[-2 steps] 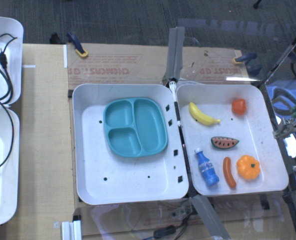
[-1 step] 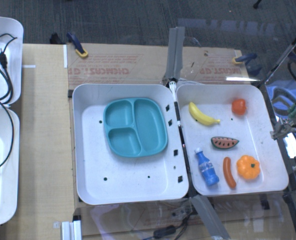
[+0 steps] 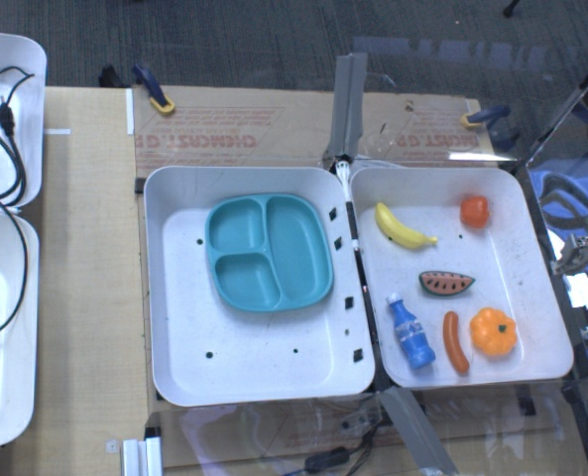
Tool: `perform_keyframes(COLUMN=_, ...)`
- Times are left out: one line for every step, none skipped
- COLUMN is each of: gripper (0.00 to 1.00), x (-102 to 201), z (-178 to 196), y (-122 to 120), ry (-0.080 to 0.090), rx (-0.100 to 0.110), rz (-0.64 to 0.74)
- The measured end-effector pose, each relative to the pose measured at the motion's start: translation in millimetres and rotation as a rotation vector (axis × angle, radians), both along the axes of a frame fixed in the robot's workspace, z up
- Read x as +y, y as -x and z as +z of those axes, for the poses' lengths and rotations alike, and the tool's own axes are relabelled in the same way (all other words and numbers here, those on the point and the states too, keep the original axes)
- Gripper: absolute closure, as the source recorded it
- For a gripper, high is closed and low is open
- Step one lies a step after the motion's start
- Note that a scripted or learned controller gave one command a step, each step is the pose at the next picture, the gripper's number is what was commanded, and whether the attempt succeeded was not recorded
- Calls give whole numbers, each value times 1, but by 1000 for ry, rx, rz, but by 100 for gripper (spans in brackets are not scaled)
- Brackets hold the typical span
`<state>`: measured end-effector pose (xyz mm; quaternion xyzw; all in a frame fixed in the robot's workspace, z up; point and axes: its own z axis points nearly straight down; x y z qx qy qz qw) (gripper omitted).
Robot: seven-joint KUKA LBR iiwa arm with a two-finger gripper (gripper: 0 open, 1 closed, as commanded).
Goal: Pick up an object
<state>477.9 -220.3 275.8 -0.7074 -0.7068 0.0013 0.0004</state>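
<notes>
The right bin [image 3: 537, 228] holds six small items, and the watermelon slice [image 3: 446, 283] lies near its middle. Up and to the left of the slice lies a yellow banana [image 3: 405, 226], curved and apart from it. Up and to the right of the slice, near the bin's far wall, sits a red tomato [image 3: 475, 211]. Below and to the left of the slice lies a blue bottle [image 3: 411, 333] on its side, cap toward the slice. Directly below the slice lies a red sausage [image 3: 455, 342], and just to the right of it, below and right of the slice, sits an orange pumpkin [image 3: 493, 331]. Well to the left of the slice, across the divide, the left bin [image 3: 161, 266] holds a teal divided plate [image 3: 270, 252]. Far right of the slice, beyond the bin's wall, a pale metal part that appears to be the gripper [image 3: 575, 256] sits at the edge of view. Whether it is wide or narrow cannot be told, and nothing is seen held in it.
</notes>
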Motion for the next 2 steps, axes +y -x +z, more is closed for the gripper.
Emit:
perform_keyframes(gripper=100, x=0, z=-2, y=0, ry=0, rx=0, rz=0)
perform_keyframes(gripper=100, x=8, z=5, y=-1, ry=0, rx=-2, rz=5)
